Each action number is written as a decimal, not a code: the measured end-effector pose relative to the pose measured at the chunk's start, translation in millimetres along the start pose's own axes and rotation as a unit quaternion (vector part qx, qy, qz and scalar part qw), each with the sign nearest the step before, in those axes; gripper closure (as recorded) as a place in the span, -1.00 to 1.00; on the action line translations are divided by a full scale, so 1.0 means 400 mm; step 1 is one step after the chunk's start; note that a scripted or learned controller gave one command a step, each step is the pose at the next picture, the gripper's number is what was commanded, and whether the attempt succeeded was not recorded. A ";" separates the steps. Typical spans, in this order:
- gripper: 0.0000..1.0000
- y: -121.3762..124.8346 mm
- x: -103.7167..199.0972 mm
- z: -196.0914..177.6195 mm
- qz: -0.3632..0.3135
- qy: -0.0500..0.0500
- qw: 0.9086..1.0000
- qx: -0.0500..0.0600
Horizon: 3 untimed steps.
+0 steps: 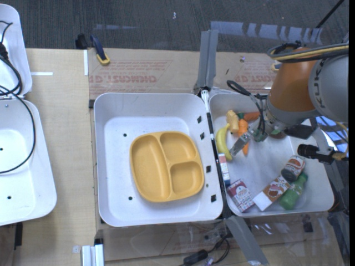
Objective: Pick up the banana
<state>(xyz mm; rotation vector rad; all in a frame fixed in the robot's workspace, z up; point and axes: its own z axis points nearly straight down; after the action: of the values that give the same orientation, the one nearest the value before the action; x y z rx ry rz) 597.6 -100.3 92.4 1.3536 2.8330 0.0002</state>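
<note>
A small red-and-white carton (239, 195) lies at the right bin's (321, 204) front wall, below our end effector (242, 144). Whether it is spread or pressed together, we cannot tell. The banana (222, 141) lies just left of it, against the bin's left wall.

Two bins sit side by side on my bench. In the left bin (108, 165) lies a divided tray (166, 165), roughly central. In the right bin (319, 201), the banana (222, 142) rests against the left wall, my gripper (242, 144) just right of it. Toward the near right corner lie a small carton (239, 195), a packet (270, 191) and two bottles (293, 182).
</note>
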 end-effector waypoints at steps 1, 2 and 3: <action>-1.00 0.086 -0.040 -0.251 -0.016 -0.001 1.000 -0.001; -1.00 0.006 -0.012 -0.002 -0.032 0.000 0.999 0.000; -1.00 -0.031 0.223 -0.249 0.008 0.000 1.000 0.000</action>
<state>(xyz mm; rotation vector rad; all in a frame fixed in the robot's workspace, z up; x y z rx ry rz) 531.8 -38.4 191.9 1.3757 2.8235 -0.0004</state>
